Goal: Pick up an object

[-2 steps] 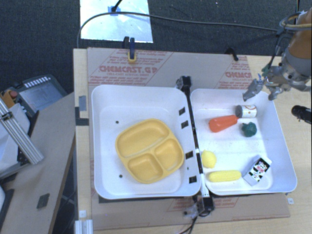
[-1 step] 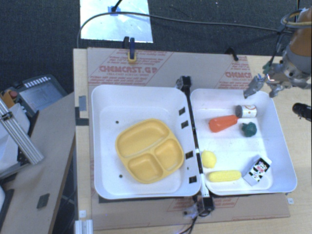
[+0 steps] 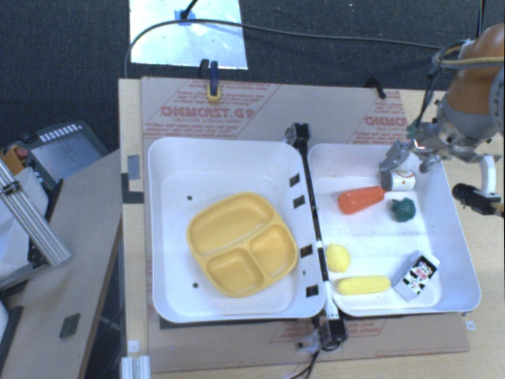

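A pale table [image 3: 95, 212] carries a cardboard sheet [image 3: 260, 109] with two white bins: the left bin [image 3: 170, 172] holds a yellow divided tray [image 3: 241, 243], and the right bin [image 3: 442, 243] holds an orange carrot [image 3: 360, 200], a dark green lump [image 3: 403, 209], a lemon [image 3: 338, 257], a corn cob [image 3: 363, 285] and a small cow-print carton [image 3: 416, 275]. The arm [image 3: 473, 85] is cut off at the right edge, and clutter at the left is hard to identify. The claw [image 3: 401, 168] hangs low over the right bin's far end, at a small white cylinder [image 3: 402, 181] beside the carrot's thick end, and I cannot tell its opening or whether it grips anything.

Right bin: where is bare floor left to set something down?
In the right bin, bare floor lies between the carrot, the lemon and the cow-print carton. It is crowded at the far side, where the gripper sits by the white cup and green toy.
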### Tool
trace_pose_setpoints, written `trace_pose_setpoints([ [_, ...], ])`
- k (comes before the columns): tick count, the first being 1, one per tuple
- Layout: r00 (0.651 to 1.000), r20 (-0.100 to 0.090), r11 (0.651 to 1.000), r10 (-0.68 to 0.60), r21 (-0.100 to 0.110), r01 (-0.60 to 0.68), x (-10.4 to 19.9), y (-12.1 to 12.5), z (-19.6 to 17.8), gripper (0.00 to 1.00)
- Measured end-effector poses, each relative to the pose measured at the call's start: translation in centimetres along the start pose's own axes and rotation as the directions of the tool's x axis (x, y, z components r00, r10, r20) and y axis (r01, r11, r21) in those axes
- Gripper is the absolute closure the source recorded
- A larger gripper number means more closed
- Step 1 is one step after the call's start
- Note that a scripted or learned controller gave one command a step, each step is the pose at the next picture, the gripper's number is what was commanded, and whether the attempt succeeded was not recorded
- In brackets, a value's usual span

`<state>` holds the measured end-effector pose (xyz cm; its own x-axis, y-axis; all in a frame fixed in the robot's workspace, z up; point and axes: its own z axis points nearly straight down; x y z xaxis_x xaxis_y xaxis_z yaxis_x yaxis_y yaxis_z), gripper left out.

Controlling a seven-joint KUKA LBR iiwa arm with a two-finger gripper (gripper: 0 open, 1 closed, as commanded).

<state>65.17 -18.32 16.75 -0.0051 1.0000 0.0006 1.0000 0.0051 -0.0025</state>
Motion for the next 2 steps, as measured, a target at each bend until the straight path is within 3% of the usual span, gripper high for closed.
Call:
trace_pose_setpoints([
  [1, 1.000, 0.003, 1.000, 0.004, -0.006, -0.004, -0.37, -0.60, 5.30, 0.00],
  [2, 1.000, 0.007, 1.000, 0.005, -0.011, -0.005, -0.68, -0.34, 6.04, 0.00],
])
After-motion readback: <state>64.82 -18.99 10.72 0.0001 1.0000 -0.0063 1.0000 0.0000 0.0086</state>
